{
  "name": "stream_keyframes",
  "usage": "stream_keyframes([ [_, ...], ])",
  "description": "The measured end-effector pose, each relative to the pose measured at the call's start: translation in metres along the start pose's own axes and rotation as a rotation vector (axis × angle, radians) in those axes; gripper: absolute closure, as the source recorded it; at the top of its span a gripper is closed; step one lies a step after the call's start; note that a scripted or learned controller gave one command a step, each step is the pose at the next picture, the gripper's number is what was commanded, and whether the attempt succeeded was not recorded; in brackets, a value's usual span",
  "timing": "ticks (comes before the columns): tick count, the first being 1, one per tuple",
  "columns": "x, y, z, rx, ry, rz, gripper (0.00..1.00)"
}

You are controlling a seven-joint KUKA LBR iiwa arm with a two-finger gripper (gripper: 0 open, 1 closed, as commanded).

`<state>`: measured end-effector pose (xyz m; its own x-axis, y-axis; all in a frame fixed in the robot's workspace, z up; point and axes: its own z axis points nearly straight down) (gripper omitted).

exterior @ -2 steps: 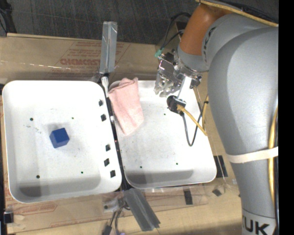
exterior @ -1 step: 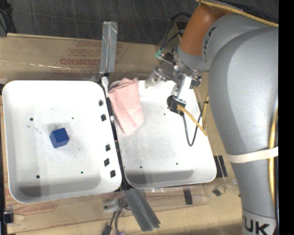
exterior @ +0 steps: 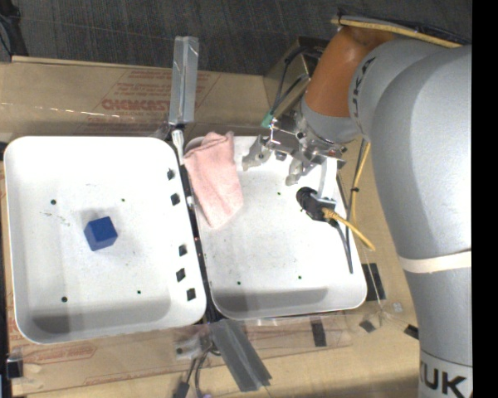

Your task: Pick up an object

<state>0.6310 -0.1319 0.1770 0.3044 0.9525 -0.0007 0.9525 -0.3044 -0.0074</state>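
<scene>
A pink cloth (exterior: 213, 178) lies crumpled against the left wall of the right bin (exterior: 274, 293), its top draped over the far rim. A blue cube (exterior: 100, 232) rests on the floor of the left bin (exterior: 33, 181). My gripper (exterior: 272, 169) hangs over the far part of the right bin, just right of the cloth and apart from it. Its two fingers (exterior: 252, 157) are spread open with nothing between them.
A divider with black clips (exterior: 185, 222) separates the two bins. The grey arm (exterior: 415, 139) covers the right side of the view. Cardboard (exterior: 91, 89) lies under the bins, and a grey metal bar (exterior: 183, 77) stands behind them.
</scene>
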Motion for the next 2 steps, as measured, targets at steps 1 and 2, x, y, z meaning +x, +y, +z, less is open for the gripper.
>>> stream_keyframes([
  [1, 0.016, -0.022, -0.044, -0.004, 0.000, -0.002, 0.00],
  [2, 0.026, -0.038, -0.046, -0.001, -0.001, 0.000, 0.00],
])
